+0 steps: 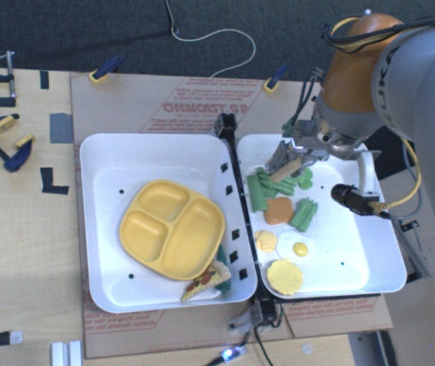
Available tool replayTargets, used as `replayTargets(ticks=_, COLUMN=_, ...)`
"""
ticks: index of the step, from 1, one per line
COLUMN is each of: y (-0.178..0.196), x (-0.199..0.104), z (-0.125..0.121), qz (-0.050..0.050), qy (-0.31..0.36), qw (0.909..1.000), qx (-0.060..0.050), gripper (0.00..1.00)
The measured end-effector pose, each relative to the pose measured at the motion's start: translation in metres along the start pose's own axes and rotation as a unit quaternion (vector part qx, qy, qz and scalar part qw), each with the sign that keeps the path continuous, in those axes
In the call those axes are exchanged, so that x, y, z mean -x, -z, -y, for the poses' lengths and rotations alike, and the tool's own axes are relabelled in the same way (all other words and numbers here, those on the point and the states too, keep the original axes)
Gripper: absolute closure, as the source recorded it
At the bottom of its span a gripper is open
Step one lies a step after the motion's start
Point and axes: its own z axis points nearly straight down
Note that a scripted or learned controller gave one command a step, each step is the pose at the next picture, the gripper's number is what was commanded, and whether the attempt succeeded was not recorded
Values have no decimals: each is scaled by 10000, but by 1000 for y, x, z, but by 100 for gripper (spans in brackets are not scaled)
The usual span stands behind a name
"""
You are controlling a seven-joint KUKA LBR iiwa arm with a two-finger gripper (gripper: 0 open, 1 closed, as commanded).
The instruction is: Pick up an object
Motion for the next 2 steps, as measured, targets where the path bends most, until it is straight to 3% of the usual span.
replayTargets(ticks=1, y=-9, x=-7, z=-1, qz=-2, qy=3, qw=10000, qx=-1, gripper=100)
replayTargets(ticks=2, y=-11, x=5, z=-8, qz=2, qy=-3, qw=10000, qx=8, gripper=100)
